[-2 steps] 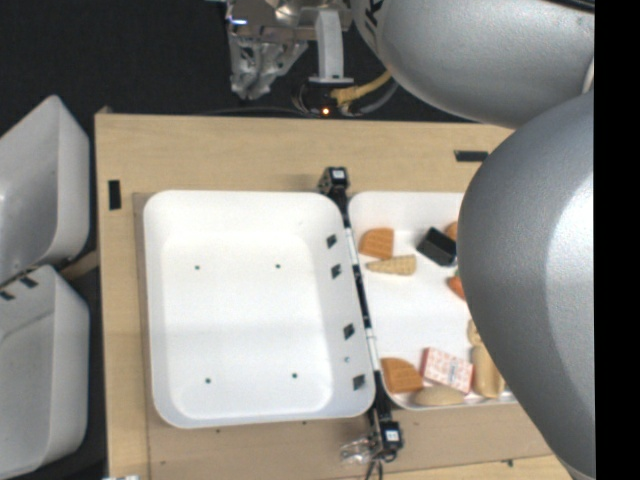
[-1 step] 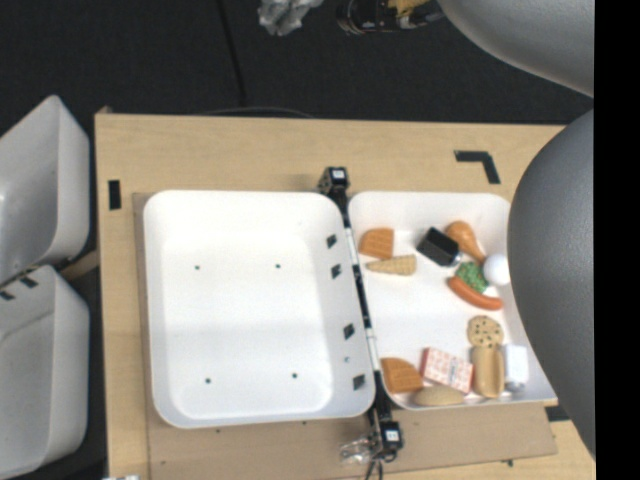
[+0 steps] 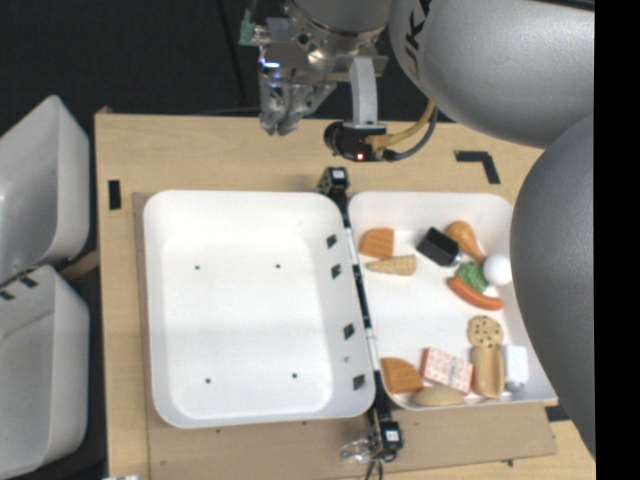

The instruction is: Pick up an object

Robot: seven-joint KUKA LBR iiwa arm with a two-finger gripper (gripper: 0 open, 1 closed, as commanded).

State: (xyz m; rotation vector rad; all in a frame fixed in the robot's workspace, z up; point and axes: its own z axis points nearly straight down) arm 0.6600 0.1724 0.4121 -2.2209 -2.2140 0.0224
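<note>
At the top centre of the frame the grey arm [image 3: 480, 48] fills the upper right and bends down to its gripper [image 3: 285, 108], which hangs above the bare bench beyond the far rim of the left bin [image 3: 160, 298], well apart from every object. Whether the gripper is apart or together I cannot tell; it is blurred and seen end-on.

The left bin holds nothing to take. All the candidates lie in the right bin [image 3: 400, 218], toward the right of the frame. They look like small toy foods, so probably light, hollow and stiff, with smooth plastic skins that could slip.

The pink box [image 3: 446, 369] at the lower right is the largest and has flat faces, but it is crowded between an orange wedge [image 3: 403, 373] and a baguette-shaped piece [image 3: 488, 368], leaving little room beside it.

The orange bread piece [image 3: 377, 242] and the pale cone [image 3: 392, 265] just below it lie near the divider, apart from the rest; either seems the easier pick, taken across its narrow width.

The black block [image 3: 437, 246] touches the drumstick [image 3: 464, 236]. The white egg [image 3: 497, 269] is round and would likely roll out of a pinch.
</note>
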